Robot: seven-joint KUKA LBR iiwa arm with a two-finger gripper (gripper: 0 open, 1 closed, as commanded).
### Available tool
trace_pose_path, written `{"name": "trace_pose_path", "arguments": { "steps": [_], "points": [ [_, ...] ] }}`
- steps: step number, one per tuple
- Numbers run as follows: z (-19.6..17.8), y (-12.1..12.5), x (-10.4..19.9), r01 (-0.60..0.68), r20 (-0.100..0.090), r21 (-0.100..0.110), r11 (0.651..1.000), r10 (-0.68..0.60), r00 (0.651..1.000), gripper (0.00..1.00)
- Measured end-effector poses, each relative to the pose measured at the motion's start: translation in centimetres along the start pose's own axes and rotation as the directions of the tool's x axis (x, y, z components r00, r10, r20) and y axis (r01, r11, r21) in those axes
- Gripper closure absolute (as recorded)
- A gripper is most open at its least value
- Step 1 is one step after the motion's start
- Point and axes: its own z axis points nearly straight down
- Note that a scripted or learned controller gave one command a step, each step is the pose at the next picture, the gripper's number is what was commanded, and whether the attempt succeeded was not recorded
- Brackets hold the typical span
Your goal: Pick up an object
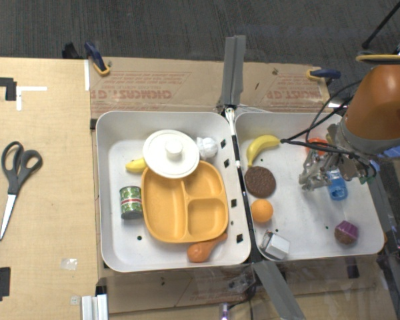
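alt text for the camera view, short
A grey arm's gripper hangs low in the right bin beside a blue item, with a banana, brown disc, orange and purple ball around it. The left bin holds an orange divided tray, white lid and green can.

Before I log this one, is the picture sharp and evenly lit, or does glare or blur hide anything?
Camera view: light is even with soft shadows; the bins' contents such as the banana read sharply; the orange band shows a mild sheen; clutter around the gripper is hard to resolve.

The grey arm (377, 109) reaches in from the right, wrist angled downward.
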Motion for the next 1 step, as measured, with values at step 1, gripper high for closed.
{"name": "trace_pose_path", "arguments": {
  "steps": [1],
  "points": [
    [0.01, 0.01, 0.00, 0.000, 0.000, 0.000, 1.000, 0.000, 1.000, 0.00]
  ]
}}
